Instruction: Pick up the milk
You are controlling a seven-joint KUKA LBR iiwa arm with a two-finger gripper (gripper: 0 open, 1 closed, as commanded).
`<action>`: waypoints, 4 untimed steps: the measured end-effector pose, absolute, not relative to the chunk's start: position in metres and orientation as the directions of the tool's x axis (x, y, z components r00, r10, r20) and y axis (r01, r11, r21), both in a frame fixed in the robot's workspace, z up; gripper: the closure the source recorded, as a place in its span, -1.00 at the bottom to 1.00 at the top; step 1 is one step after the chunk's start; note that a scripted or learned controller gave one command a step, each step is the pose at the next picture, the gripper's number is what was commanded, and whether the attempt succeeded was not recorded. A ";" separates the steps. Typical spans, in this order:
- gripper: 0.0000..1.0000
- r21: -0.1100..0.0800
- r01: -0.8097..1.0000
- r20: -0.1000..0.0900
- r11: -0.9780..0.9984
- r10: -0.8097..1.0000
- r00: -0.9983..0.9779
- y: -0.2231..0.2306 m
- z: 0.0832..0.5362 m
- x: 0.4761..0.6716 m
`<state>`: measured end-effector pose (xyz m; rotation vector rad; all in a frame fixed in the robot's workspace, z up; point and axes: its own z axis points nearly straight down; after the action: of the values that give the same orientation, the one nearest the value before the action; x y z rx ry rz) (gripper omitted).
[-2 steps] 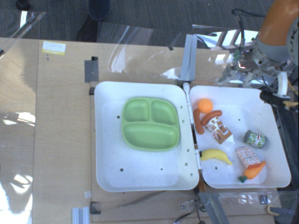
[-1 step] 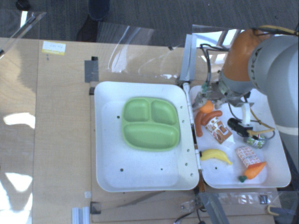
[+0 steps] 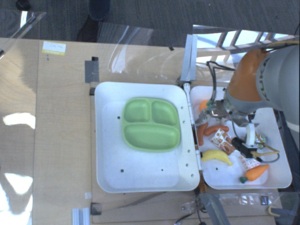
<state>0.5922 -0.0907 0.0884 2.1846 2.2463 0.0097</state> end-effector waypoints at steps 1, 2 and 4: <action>-1.00 0.013 0.996 -0.004 0.089 0.996 -0.089 -0.110 0.090 0.496; -1.00 0.015 1.000 -0.006 -0.014 1.000 0.014 -0.207 0.089 0.492; -1.00 0.023 1.000 -0.008 -0.011 1.000 0.011 -0.206 0.100 0.495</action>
<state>0.4947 -0.2065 0.1005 2.2183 2.1938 0.0164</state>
